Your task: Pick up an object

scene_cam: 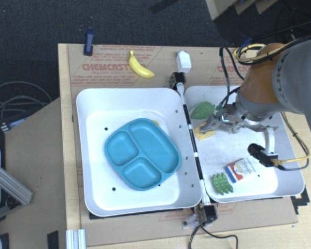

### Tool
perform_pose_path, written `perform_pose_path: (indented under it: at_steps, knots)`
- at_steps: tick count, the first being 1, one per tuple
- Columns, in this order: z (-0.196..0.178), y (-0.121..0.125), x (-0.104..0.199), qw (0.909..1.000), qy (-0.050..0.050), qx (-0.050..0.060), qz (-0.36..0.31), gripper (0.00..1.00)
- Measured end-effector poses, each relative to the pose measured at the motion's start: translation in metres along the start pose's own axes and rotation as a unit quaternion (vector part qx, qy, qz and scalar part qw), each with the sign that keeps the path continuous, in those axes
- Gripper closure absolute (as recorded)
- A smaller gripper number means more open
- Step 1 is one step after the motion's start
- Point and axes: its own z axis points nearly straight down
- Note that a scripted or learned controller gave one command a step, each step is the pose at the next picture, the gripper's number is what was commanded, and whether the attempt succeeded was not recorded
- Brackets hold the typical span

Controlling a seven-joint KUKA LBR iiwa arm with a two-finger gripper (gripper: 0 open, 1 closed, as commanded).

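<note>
- The arm (280, 82) is seen reaching in from the right, its grey body and orange band lying over the upper part of the right bin (259, 191).
- The tool (210, 126) is carried low at the left side of the right bin, close to the divide between the two bins.
- Whether the tool is released or clenched cannot be told, as its tip is too small and cluttered to be read.
- A yellow piece (205, 133) is seen just beside the tool's tip, on the bin floor; whether it is touched cannot be told.
- A green leaf-shaped object (202, 110) is found just above the tool, near the upper left corner of the right bin.
- A small white, red and blue packet (240, 170) is laid on the lower floor of the right bin, well apart from the tool.
- A green knobbly object (222, 183) is set just beside the packet, to its lower left.
- A black part with a cable (263, 155) is seen hanging from the arm above the packet.
- The left bin (93, 191) is occupied by a blue divided tray (141, 153), which lies flat with three compartments.
- On the worktop (109, 66) behind the bins, a yellow banana (139, 66) is laid, with a small blue object (88, 41) at the far left edge and a white block (184, 60) further right.
- Nothing is seen between the tool and the yellow piece.
</note>
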Motion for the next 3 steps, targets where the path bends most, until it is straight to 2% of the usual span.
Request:
perform_pose_path:
  at_steps: [1,2,3]
  knots:
    - [0.0045,0.0607,-0.0081,0.9998,0.001,0.02,-0.002,0.0]
    - [0.0033,0.06,-0.0007,0.9998,-0.003,0.019,0.001,0.0]
    - [0.0044,0.0645,-0.0009,0.9996,-0.003,0.026,0.0,0.0]
